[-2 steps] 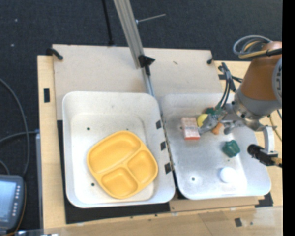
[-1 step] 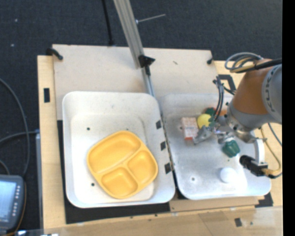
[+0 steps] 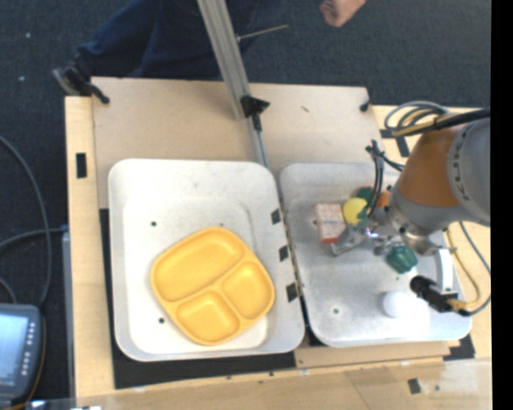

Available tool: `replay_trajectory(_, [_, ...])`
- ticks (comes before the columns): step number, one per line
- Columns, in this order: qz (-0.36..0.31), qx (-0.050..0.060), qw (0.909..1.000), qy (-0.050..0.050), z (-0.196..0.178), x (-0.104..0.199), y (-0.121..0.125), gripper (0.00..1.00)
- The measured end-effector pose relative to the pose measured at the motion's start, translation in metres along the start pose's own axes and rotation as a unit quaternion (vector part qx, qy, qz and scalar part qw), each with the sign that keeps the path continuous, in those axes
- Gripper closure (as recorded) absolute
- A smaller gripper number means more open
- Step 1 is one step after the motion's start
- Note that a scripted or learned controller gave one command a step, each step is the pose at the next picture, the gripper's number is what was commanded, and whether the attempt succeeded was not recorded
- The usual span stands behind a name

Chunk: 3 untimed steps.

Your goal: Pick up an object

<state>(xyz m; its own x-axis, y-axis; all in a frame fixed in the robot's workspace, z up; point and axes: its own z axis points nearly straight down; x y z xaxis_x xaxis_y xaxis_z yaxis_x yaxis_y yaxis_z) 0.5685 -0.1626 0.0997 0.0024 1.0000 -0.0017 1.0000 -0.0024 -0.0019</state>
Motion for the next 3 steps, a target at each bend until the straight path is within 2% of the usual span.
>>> replay_trajectory(1, [0.003, -0.003, 1.0, 0.0, -0.013, -0.001, 0.002, 1.0])
replay_trajectory(2, [0.003, -0.005, 1.0, 0.0, -0.074, -0.003, -0.004, 1.0])
replay_trajectory(3, [-0.001, -0.004, 1.0, 0.0, -0.12, -0.01, 0.001, 1.0])
